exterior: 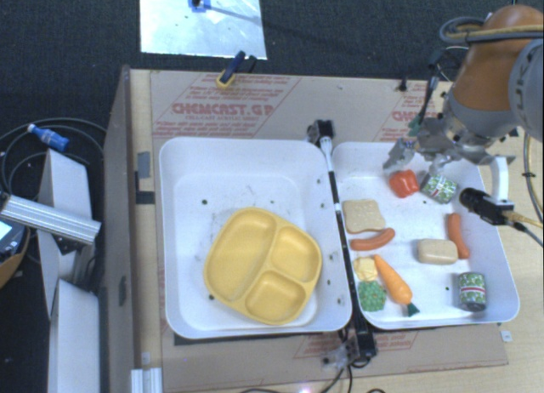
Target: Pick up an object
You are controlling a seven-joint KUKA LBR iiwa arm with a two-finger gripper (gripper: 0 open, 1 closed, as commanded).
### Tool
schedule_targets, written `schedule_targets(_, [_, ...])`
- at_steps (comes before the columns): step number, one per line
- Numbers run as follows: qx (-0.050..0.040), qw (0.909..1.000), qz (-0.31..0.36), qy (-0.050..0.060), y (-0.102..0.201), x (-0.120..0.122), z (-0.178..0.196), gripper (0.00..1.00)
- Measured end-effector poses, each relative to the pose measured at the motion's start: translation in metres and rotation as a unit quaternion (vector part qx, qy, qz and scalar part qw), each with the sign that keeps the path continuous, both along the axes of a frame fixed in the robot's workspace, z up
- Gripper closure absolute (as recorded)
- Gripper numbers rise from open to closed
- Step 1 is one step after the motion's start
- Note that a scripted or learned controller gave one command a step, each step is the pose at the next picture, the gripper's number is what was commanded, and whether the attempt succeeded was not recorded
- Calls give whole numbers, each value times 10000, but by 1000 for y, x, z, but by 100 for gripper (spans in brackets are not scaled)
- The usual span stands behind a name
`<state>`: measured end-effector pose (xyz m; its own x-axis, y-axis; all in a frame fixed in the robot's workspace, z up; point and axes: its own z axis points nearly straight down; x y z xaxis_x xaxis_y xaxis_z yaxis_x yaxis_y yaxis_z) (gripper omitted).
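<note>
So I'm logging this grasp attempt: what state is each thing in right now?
gripper: above the right bin's far end, holding nothing
red toy: lying loose beside the fingers
green can: tipped on its side
second can: upright
bread slice: lying flat
carrot: lying flat
yellow tray: right side up in the left bin

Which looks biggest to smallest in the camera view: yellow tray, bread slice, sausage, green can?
1. Yellow tray, by far the largest.
2. Bread slice.
3. Sausage, about as long as the bread but much thinner.
4. Green can, close to the sausage in area, so those two are unsure.
</note>
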<state>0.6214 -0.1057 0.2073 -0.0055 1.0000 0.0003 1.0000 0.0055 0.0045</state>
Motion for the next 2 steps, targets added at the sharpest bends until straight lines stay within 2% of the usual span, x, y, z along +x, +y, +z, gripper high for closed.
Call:
schedule_targets(1, [2, 10000, 11, -14, 0, 1, 11, 100])
schedule_targets(2, [2, 10000, 11, -13, 0, 1, 11, 0])
